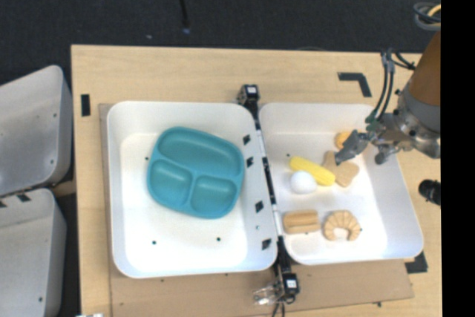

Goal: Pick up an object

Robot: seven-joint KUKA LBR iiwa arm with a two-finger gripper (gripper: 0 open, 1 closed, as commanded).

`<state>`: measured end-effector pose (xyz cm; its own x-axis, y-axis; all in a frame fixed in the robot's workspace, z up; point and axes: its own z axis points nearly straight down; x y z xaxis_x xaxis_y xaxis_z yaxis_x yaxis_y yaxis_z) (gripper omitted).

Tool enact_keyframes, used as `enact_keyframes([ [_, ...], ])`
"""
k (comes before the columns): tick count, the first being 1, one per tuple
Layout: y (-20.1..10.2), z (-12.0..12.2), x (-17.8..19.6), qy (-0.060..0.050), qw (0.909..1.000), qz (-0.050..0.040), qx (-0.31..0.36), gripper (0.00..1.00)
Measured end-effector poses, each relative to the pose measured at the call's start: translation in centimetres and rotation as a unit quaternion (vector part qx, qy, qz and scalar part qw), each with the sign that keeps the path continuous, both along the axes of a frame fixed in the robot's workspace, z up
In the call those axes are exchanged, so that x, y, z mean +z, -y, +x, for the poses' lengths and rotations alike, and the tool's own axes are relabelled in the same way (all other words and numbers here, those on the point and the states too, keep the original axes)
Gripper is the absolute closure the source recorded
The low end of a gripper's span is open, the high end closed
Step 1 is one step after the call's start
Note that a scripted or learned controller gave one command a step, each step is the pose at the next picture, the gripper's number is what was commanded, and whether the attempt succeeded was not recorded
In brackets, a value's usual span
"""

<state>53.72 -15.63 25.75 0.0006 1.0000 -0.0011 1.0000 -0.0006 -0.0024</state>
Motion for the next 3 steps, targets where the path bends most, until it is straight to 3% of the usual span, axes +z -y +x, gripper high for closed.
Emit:
enact_keyframes([
  [2, 0.0, -1.3, -10.3, 0.000, 1.0000, 0.0000, 0.000, 0.00],
  [3, 0.1, -1.1, -9.0, 0.004, 1.0000, -0.0001, -0.003, 1.00],
])
